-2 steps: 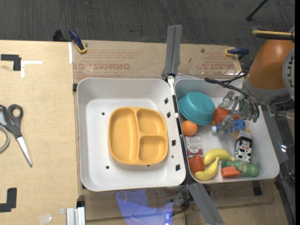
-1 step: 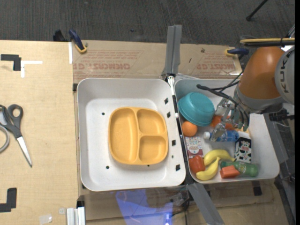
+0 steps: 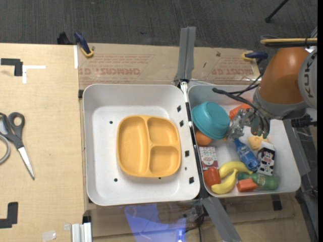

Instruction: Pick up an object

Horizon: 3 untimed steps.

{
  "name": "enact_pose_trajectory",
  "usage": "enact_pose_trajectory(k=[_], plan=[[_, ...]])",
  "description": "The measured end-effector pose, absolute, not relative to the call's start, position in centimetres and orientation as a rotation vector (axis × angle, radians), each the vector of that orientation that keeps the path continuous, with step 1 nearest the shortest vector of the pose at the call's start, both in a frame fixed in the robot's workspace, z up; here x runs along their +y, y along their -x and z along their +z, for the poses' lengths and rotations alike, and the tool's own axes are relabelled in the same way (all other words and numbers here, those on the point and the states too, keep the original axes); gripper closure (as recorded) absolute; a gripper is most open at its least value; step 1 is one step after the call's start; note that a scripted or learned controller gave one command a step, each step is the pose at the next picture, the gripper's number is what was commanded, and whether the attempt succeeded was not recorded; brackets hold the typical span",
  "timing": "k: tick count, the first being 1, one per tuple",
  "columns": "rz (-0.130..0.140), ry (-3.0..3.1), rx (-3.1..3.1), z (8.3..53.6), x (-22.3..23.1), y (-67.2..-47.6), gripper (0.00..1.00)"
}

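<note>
Reaching in from the right edge of the frame, the arm (image 3: 287, 77) hangs over the right bin (image 3: 292, 155), and this is the largest thing here. The left bin (image 3: 96, 135), at the centre, bears a yellow tray (image 3: 149, 146) with three compartments. The right bin is crowded: a teal bowl (image 3: 210, 120) lies tilted at its upper left, an orange ball (image 3: 203, 138) just under it, a banana (image 3: 228, 175) and a red block (image 3: 211, 177) at the lower left, a blue bottle (image 3: 247, 155) in the middle.

The gripper (image 3: 247, 125) sits in the upper middle of this bin, and I cannot tell its state, because shadow and clutter hide it. The bowl is just to its left, maybe touching. The bottle lies just below it, its long axis running from upper left to lower right. I judge these two the nearest candidates for a pick.
</note>
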<state>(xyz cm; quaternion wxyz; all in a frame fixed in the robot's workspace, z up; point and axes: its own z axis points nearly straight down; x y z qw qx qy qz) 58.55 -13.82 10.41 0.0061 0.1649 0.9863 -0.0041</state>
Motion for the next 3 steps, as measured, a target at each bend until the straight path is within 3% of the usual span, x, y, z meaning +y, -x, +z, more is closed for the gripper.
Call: enact_pose_trajectory(k=[1,2,3], plan=[[-0.003,-0.615,3.081,9.2,-10.0,-57.5,1.0],[-0.001,-0.756,3.045,29.3,-8.2,-54.5,1.0],[0.0,-0.733,3.055,23.2,-2.2,-51.3,1.0]])
